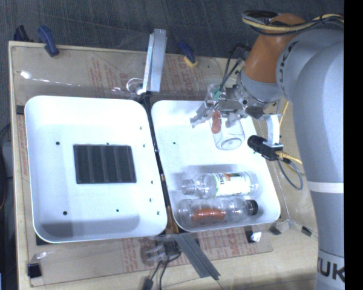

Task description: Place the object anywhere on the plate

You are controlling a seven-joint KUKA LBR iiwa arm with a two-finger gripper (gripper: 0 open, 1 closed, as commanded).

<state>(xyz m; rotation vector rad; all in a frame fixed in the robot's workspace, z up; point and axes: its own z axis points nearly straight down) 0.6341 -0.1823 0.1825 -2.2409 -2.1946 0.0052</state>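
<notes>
Over the right white bin (169,162), the gripper (221,115) closes its fingers on a clear plastic cup (227,132), while two clear plastic bottles (221,185) lie side by side below it and the dark ridged plate (104,164) sits well apart in the left bin (42,132).

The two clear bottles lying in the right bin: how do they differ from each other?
The upper bottle wears a white label around its middle, while the lower bottle shows reddish-brown contents or label instead. The upper bottle lies nearer the bin's middle; the lower bottle rests against the right bin near wall. Both are clear plastic, lie on their sides roughly parallel, with dark caps pointing towards the arm's side.
</notes>
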